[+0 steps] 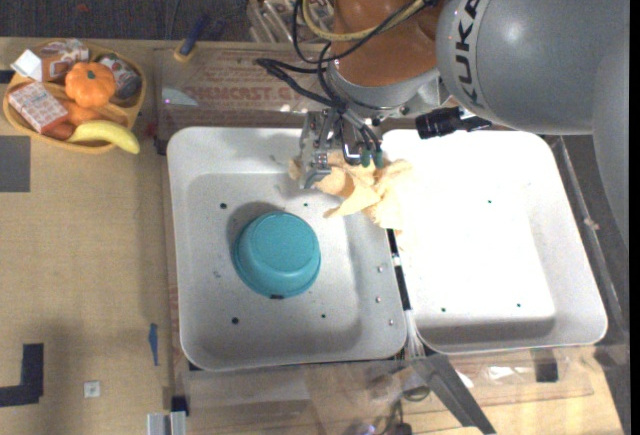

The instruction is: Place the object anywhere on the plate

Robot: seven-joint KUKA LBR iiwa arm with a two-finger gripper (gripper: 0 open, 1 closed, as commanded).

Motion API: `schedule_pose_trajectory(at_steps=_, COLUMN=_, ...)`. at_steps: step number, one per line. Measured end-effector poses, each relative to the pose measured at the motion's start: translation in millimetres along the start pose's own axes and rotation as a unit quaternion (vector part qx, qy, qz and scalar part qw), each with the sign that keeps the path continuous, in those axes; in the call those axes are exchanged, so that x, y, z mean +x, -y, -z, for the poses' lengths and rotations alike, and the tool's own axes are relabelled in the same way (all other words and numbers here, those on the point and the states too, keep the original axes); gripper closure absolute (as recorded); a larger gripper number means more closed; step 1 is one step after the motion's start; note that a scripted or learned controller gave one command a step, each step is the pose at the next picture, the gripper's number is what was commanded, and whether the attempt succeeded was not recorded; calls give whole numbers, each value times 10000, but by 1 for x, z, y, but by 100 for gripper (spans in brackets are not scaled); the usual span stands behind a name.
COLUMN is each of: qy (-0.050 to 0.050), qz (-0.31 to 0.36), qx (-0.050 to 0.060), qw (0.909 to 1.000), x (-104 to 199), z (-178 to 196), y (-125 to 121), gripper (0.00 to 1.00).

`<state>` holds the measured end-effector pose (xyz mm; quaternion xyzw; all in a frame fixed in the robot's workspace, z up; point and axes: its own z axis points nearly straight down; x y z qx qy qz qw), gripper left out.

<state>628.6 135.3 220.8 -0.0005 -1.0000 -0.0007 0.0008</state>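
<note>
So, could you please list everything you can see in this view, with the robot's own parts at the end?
teal plate: 1, teal, upside down or domed, in the left bin, near its middle.
tan object: 1, pale yellow-tan and floppy, at the left bin's upper right edge, reaching toward the right bin.
left bin: 1, white, centre of the bench.
right bin: 1, white, beside the left one.
basket: 1, tan, at the bench's upper left, holding a small orange pumpkin, a yellow banana and small boxes.
arm: 1, grey with an orange band, entering from the right.
gripper: 1, metallic, right at the tan object.
</note>
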Motion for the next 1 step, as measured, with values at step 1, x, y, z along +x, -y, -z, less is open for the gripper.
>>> schedule_pose_trajectory(at_steps=1, qy=2, qz=-2, qx=-1, qw=10000, x=0, z=0, y=0, gripper=0)
